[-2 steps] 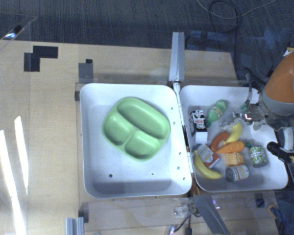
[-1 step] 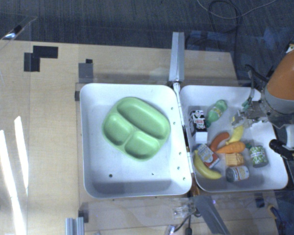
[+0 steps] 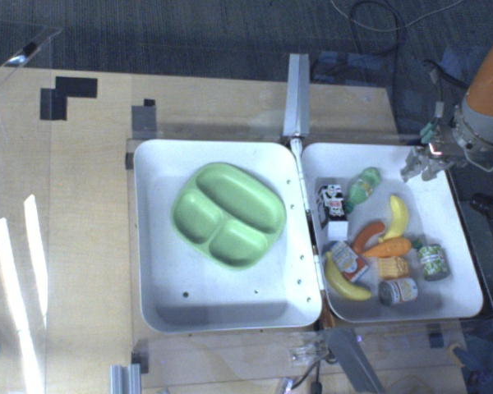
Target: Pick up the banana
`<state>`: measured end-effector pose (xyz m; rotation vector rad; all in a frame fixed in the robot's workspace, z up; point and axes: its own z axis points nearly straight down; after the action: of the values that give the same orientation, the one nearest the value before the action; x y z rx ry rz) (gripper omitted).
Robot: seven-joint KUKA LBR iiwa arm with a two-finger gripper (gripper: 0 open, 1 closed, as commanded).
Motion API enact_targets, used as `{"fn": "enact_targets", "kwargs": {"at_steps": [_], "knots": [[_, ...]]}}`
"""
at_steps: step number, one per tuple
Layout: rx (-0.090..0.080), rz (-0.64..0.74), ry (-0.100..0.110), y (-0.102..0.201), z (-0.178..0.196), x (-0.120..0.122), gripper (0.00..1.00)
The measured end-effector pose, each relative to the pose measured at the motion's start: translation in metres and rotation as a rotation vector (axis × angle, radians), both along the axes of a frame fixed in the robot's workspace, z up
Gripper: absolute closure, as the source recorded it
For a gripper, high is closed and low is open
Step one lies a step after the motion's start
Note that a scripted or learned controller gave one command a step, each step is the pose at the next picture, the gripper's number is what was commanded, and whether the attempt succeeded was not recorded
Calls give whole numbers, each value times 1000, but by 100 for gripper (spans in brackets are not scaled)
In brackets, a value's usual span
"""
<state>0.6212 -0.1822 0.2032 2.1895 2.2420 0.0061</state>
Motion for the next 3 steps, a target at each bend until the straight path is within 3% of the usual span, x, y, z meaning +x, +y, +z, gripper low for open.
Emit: {"fn": "enact_targets", "kwargs": {"at_steps": [1, 2, 3], "knots": [[0, 0, 1, 0, 0, 0, 0], [8, 9, 3, -14, -108, -41, 0], [10, -52, 3, -16, -99, -13, 0]]}}
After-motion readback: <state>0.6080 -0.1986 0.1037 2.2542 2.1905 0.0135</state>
